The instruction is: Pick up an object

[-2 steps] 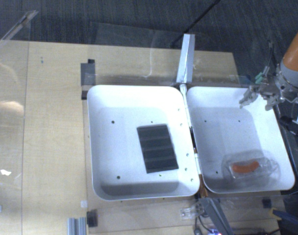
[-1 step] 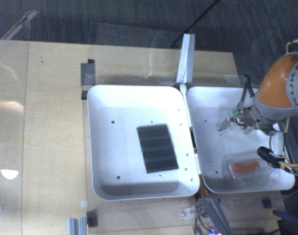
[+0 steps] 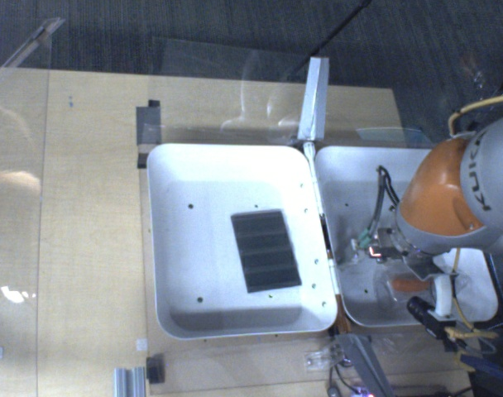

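A dark ribbed rectangular pad (image 3: 266,251) lies flat in the middle of the left bin (image 3: 177,222), slightly turned. My gripper (image 3: 380,253) hangs low over the right bin (image 3: 347,188), under the orange band of the arm (image 3: 438,197). Just below the wrist a small orange object (image 3: 404,285) lies on the bin floor, partly covered by the arm. Much of the right bin's floor is hidden by the arm.
A metal divider bar (image 3: 313,106) rises from between the bins at the back. Cables (image 3: 384,188) run along the arm. Clamps and hardware (image 3: 351,362) sit at the bench's front edge, and a black bracket (image 3: 150,122) stands at the back left.
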